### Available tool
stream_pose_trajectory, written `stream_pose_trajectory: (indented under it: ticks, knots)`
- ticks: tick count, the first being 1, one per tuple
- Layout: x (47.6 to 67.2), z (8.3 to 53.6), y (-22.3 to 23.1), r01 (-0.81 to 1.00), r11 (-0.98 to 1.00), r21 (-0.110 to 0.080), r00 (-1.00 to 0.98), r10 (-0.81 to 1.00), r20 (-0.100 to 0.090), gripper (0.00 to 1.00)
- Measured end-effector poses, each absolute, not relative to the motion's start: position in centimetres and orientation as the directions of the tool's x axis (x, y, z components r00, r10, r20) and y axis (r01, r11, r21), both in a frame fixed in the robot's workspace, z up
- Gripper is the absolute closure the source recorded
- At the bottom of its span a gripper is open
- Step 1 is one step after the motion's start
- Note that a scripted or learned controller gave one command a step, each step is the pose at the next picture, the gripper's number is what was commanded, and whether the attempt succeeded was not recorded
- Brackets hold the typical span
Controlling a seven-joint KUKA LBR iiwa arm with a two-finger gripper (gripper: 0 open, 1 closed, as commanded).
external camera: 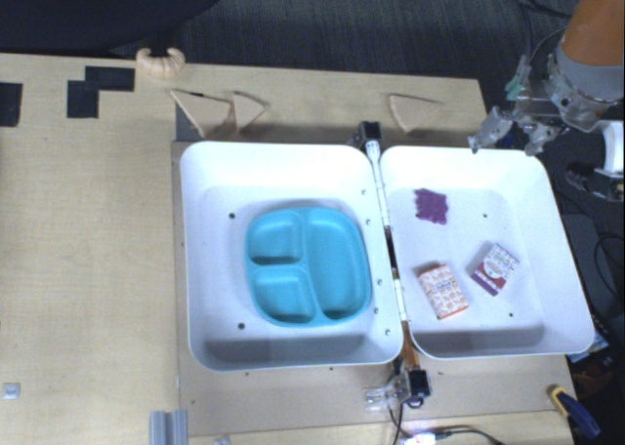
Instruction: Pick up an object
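Camera view gives me three candidates in the right bin (547,238): a purple lump (431,205) toward the upper left of that bin's floor, a small carton (442,291) lower down, and a red-and-white packet (494,268) just right of the carton, near it but apart. Any one satisfies the task.

I judge the pick has not begun. The gripper (515,127) hangs at the upper right of the frame, over the bin's far rim, with nothing between its fingers; they look spread, though the blur there keeps me from being sure.

To do this well, I would go for the carton or the packet, since each offers flat sides to close on. I would come straight down over the middle of one, turn the wrist so the fingers straddle its short side, and keep the neighbour out of the closing path. The purple lump looks soft and low, likely harder to grip.

Count: three objects, two bins, and one blue tray (308,263) with three compartments in the left bin (210,238).
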State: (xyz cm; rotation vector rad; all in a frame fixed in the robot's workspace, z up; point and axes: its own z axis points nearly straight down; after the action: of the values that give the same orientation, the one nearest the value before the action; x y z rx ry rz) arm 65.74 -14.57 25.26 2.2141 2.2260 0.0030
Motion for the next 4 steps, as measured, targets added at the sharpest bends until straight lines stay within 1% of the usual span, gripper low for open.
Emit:
stream_pose_trajectory:
  ticks: [1,2,3,4]
  knots:
    - [65.4,8.6,-17.1,1.0,0.003,0.006,-0.003,1.0,-0.001,0.0]
    - [60.2,12.0,-15.6,1.0,0.003,0.003,-0.003,1.0,0.0,0.0]
    - [52.1,8.7,-17.6,1.0,0.002,0.005,-0.002,1.0,-0.002,0.0]
    - [52.3,9.7,-17.5,1.0,0.002,0.01,-0.002,1.0,-0.002,1.0]
